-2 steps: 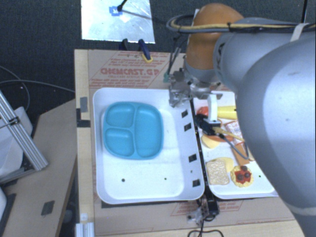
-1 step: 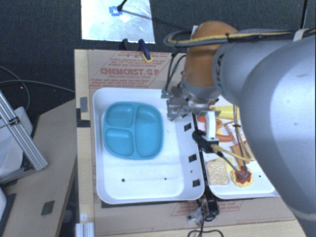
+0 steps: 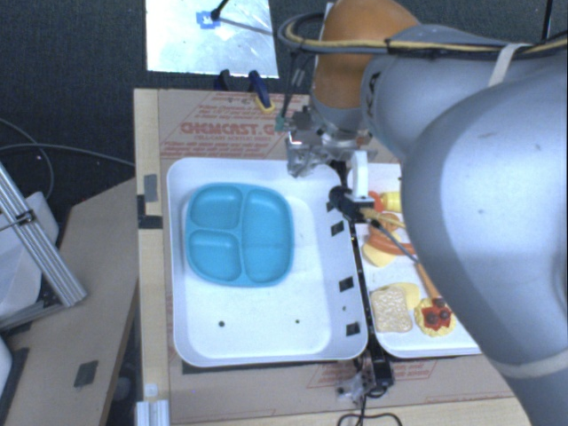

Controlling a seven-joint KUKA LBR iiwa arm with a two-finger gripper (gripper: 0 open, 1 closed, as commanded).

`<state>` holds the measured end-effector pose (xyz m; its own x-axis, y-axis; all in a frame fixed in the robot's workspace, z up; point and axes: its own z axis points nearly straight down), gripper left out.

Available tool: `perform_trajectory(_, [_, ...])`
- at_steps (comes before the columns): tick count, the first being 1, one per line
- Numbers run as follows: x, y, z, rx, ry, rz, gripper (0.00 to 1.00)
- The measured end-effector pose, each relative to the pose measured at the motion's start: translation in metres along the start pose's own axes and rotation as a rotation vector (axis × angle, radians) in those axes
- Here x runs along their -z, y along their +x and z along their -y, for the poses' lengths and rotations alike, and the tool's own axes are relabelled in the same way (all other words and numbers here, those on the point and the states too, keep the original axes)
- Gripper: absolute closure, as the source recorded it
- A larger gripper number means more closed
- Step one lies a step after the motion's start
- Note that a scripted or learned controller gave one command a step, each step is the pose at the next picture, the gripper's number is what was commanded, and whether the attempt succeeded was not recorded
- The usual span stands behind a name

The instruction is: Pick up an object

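Grey arm (image 3: 479, 176) looms over the right bin (image 3: 404, 344) of toy food (image 3: 390, 309); its tool (image 3: 306, 160) hangs above the left bin's (image 3: 266, 344) far edge, beyond the blue divided plate (image 3: 240, 235); grip unclear.

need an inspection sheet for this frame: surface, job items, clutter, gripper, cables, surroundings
Surface: two white bins, left bin and right bin, on a cardboard sheet.
Job's things: toy food in the right bin, partly hidden by the arm.
Clutter: blue tray in the left bin.
Gripper: gripper at the left bin's far edge; jaws not readable; nothing seen held.
Cables: black loop at the wrist; thin cable at left.
Surroundings: shiny sheet beyond the bench; aluminium rail at left.
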<state>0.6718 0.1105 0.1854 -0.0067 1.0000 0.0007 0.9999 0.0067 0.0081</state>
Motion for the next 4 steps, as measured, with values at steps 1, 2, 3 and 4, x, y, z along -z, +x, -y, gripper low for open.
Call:
perform_trajectory(1, [0.009,0.059,0.003,0.003,0.004,-0.002,1.0])
perform_trajectory(2, [0.179,0.065,0.0,0.0,-0.013,-0.005,1.0])
perform_trajectory(3, [0.18,0.122,0.031,0.002,0.006,-0.001,1.0])
perform_trajectory(4, [0.191,0.119,0.029,0.005,0.004,0.0,1.0])
